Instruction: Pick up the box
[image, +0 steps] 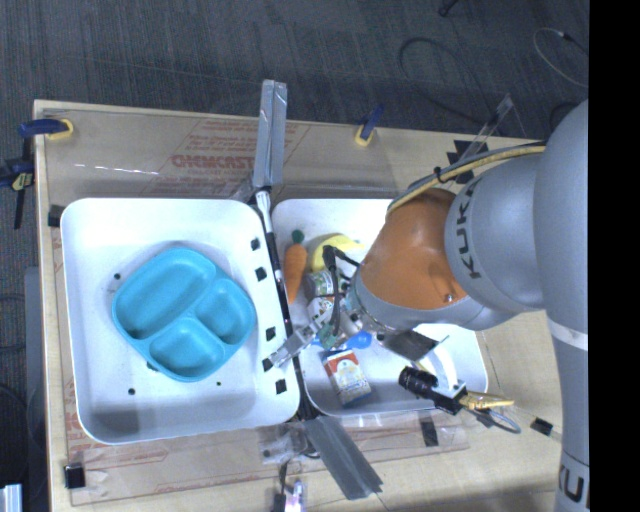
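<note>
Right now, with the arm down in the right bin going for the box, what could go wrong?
1. The box lies in a crowd; the gripper sits above it by the can and carrot, so it may grab or nudge the wrong thing.
2. The gripper is close to the divider and could clip it.
3. The screwdriver beside the box could be swept aside.

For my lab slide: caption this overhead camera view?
KUKA arm's gripper hovers over the right bin beside the small box; blue tray in left bin.
</note>
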